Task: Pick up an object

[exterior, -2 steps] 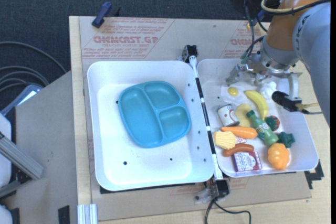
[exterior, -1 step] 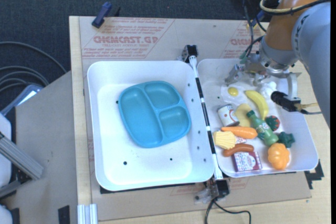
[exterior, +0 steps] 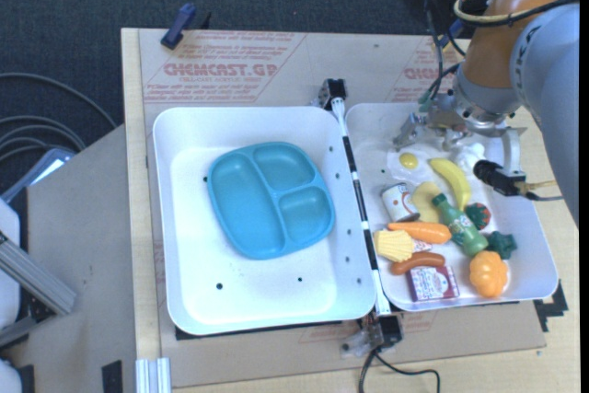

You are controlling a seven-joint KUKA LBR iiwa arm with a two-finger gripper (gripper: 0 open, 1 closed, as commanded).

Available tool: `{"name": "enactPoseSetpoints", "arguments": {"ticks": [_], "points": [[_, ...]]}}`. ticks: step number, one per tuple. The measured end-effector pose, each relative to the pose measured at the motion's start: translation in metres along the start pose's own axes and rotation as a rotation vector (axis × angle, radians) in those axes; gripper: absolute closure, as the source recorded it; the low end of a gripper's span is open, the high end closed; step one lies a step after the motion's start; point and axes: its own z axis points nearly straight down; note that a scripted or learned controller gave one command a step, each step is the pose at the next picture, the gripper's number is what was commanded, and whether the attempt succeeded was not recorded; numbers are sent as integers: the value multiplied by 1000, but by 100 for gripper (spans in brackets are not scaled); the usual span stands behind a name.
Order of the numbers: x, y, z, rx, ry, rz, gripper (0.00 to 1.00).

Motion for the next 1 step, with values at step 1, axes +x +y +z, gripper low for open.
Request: {"name": "enactPoseSetpoints", "arguments": {"ticks": [1], "points": [[-1, 0, 0, 0, 0, 0, 0]]}}
